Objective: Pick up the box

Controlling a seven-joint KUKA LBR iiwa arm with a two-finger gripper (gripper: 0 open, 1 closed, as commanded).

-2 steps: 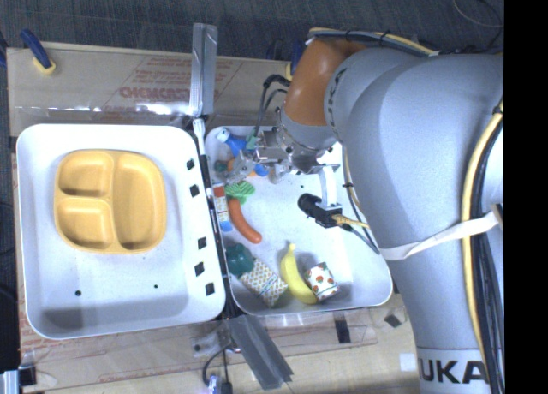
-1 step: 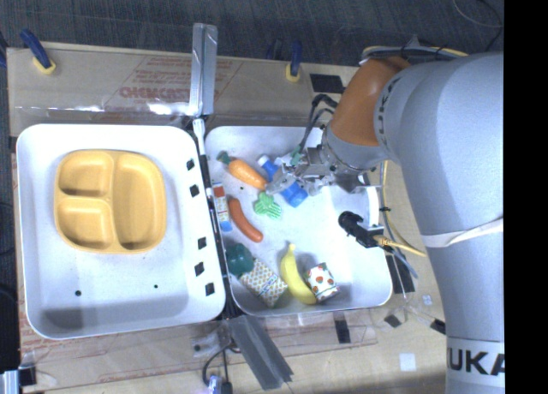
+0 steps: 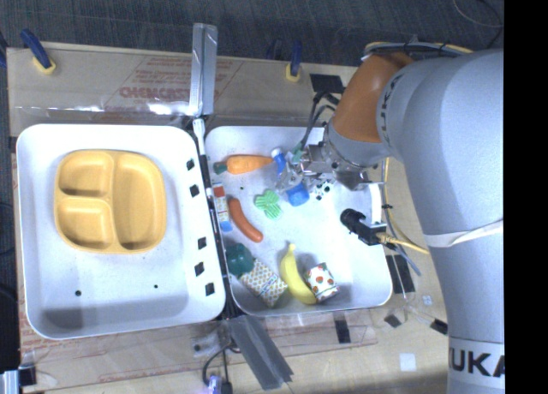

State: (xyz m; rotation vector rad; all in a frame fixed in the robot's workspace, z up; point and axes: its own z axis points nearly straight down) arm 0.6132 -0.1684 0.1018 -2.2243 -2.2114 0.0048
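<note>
I'm hovering the gripper [image 3: 295, 180] mid-frame, grip state unclear, while the box [image 3: 262, 282] is lying lower left of it, long axis diagonal.

The arm [image 3: 445, 170] hides the right bin's [image 3: 360, 298] far right corner and runs off the bottom edge.

My left bin [image 3: 34, 212] has a yellow tray [image 3: 110, 199]; right bin's got a carrot [image 3: 248, 164], hotdog [image 3: 244, 220], and banana [image 3: 295, 278].
</note>
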